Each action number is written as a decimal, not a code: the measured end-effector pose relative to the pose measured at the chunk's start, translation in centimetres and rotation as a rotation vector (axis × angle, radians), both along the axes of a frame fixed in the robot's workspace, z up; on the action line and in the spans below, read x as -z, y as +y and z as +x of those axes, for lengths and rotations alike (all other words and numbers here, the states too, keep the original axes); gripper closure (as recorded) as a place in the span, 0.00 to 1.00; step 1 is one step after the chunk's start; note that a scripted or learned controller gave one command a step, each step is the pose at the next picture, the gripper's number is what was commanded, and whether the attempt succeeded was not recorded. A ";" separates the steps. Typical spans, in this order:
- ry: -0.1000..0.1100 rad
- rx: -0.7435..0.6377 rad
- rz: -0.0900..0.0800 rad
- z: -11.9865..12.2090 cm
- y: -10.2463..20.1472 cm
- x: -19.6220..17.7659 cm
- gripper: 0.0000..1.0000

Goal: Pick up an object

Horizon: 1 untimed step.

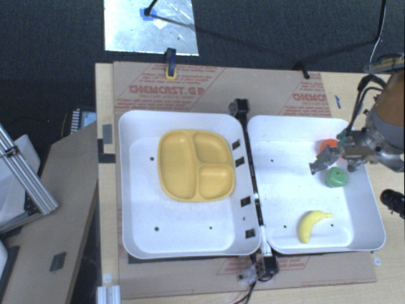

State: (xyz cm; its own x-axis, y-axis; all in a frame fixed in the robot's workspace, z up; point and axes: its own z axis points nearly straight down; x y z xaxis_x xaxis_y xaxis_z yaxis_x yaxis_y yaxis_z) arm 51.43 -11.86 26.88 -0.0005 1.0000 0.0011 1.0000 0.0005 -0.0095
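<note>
Banana (312, 225): small, yellow, curved, lying on the floor of the right bin (285, 189) in its near part, tip pointing right and far. It touches nothing else.

Pincer (324, 162): grey metal, reaching in from the right over the far right part of the right bin, pointing left. Whether it is wide or narrow cannot be told from this slant; no item is seen clamped in it.

Green object (336, 177): small, rounded, with a darker green top, sitting just near of the pincer, close to the bin's right wall. Whether the two touch cannot be told.

Orange object (328, 145): small, rounded, bright orange-red, just far of the pincer and partly covered by it.

Arm (389, 125): grey, with an orange band at the right edge of the view, carrying loose cables.

Left bin (136, 189): white and shallow, touching the right bin along a black-clipped seam. It holds a yellow divided plate (195, 165) with three compartments, lying flat near the bin's middle.

Cardboard sheet (190, 87): brown with red lettering, lying under both bins on the bench.

Metal sheet (150, 18): shiny, square, on the dark floor beyond the bench, far left.
</note>
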 end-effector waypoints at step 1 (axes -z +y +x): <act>-0.011 -0.002 -0.002 0.2 0.0 -0.6 0.00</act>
